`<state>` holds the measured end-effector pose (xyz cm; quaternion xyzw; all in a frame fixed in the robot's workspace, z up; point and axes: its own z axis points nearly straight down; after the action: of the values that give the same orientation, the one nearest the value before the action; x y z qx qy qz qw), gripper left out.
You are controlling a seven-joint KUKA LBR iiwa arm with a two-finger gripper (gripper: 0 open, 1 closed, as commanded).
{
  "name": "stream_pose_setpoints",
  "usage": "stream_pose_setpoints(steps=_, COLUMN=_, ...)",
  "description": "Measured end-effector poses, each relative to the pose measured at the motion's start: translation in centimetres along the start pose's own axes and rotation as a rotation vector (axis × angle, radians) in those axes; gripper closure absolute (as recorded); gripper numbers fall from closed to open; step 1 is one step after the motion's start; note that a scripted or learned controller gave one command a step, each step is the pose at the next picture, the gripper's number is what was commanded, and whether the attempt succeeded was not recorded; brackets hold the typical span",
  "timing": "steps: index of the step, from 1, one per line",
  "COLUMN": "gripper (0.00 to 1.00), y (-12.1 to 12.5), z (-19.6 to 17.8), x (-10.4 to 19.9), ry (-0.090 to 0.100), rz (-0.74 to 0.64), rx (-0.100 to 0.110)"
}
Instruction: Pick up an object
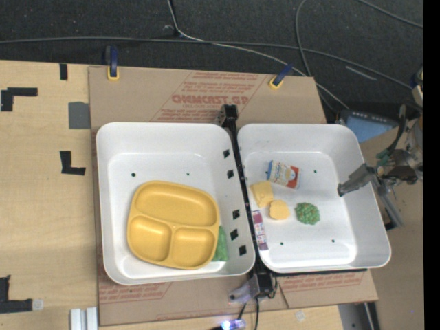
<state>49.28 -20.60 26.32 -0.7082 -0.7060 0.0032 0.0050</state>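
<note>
- Right bin [357,253]: four small things grouped toward its left half, all well apart from the tool [352,183].
- Small carton [282,174], white and blue with a red end, lying flat, tilted; likely light and stiff, flat faces good for a pinch across the narrow width.
- Yellow wedge [261,192] just beside the divider, touching or nearly touching the round yellow piece [279,210]; both smooth, probably light hard plastic, apt to slip under a shallow grip.
- Green lump [307,214] just right of the round piece, bumpy surface; nearest to the tool, free on all sides, so judged the easiest pick; best taken across its middle from straight above.
- Tool at the right rim of the right bin, a grey part slanting down over the wall; open or closed state impossible to tell at this size, nothing seen between any fingers.
- Left bin [110,150]: yellow tray [172,223] with three compartments, broad and shallow, hard to span; better gripped at the rim. Green thing [221,245] wedged between tray and bin wall, awkward to reach.
- Both bins resting on brown cardboard [206,95] on the bench.
</note>
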Motion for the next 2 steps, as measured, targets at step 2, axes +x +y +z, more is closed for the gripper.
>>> stream_pose_setpoints(steps=2, gripper=0.0, y=0.0, z=4.6, x=-0.9, ry=-0.002, rz=-0.002, rx=-0.006)
